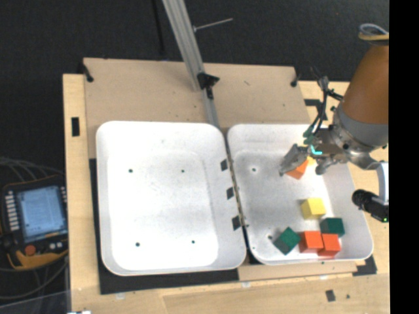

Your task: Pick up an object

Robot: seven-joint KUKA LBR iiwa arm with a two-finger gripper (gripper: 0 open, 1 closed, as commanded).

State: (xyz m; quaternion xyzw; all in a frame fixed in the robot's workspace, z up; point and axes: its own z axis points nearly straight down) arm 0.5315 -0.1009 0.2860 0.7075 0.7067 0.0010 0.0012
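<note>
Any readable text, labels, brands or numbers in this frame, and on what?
None can be read.
The handheld pendant left of the bench has a lit screen, but its contents are too blurred to read.
The blocks, among them the yellow block, and the white bins carry no visible markings.

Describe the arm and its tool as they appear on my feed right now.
The arm enters from the right: a broad orange band above a grey wrist section. Below it sits the tool, a metallic grey assembly with slim fingers and a small teal light or marking near its base. Thin dark cables or rods run along its upper side.
</note>
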